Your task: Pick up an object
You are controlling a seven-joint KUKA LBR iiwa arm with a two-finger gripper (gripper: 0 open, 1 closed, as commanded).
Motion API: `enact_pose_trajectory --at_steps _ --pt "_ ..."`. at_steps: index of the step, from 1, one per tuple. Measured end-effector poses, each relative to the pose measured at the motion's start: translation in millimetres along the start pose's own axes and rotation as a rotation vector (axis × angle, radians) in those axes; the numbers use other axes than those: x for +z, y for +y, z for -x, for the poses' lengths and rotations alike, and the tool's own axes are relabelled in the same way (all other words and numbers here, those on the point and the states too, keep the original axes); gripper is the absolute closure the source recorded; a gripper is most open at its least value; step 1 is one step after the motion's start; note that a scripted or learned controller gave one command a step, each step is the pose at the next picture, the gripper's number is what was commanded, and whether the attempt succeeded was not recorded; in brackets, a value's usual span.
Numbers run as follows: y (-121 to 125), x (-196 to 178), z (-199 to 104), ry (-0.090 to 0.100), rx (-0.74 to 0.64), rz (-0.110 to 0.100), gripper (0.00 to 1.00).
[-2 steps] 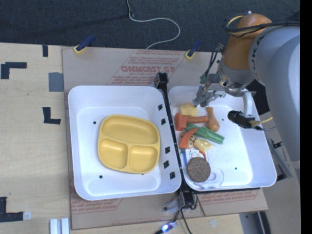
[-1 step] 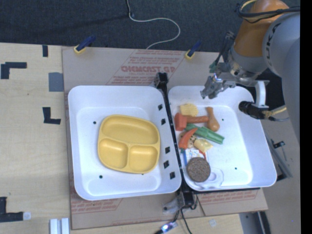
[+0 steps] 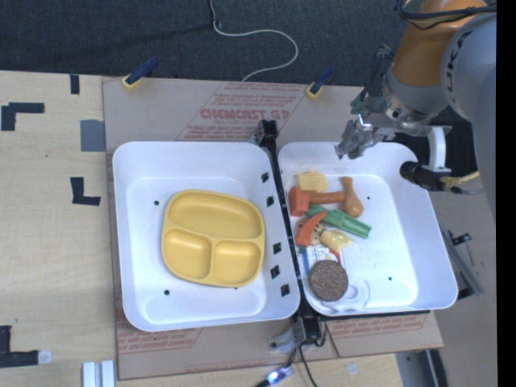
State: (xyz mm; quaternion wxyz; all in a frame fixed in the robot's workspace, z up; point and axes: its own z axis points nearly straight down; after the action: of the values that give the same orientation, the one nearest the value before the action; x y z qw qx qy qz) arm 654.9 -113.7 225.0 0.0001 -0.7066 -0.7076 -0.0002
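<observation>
Right bin [image 3: 419, 240]: one cluster of toy food, packed against the left wall and running from mid-bin down to the near edge. Count, as far as it can be separated: one corn piece [image 3: 313, 181] at the top; one drumstick [image 3: 351, 197] just right of it, tilted; two orange-red pieces, one [image 3: 298, 201] below the corn and one carrot [image 3: 307, 230] lower down; one green pod [image 3: 348, 223] lying slantwise across the middle; one pale yellow piece [image 3: 334, 239] touching the pod; one round brown patty [image 3: 328, 280] at the near end, resting on a flat white-and-blue item whose nature cannot be determined. The pieces touch or overlap; none stands apart.

The right half of this bin's floor is bare white, giving open room beside the cluster.

Gripper [image 3: 352, 147]: one, hanging over the far rim of the right bin, above and apart from the food, nothing between its fingers. The fingertips appear close together, narrow rather than wide.

Left bin [image 3: 129, 216]: one yellow tray [image 3: 214, 237] with three compartments, roughly centred, with bare floor on all sides.

The two bins meet along a black centre seam [image 3: 278, 216].
</observation>
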Motion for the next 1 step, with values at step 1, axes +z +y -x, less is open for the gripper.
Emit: enact_pose_trajectory --at_steps 1 --pt "-52.1 -0.4 -11.5 0.0 0.002 -0.004 1.0"
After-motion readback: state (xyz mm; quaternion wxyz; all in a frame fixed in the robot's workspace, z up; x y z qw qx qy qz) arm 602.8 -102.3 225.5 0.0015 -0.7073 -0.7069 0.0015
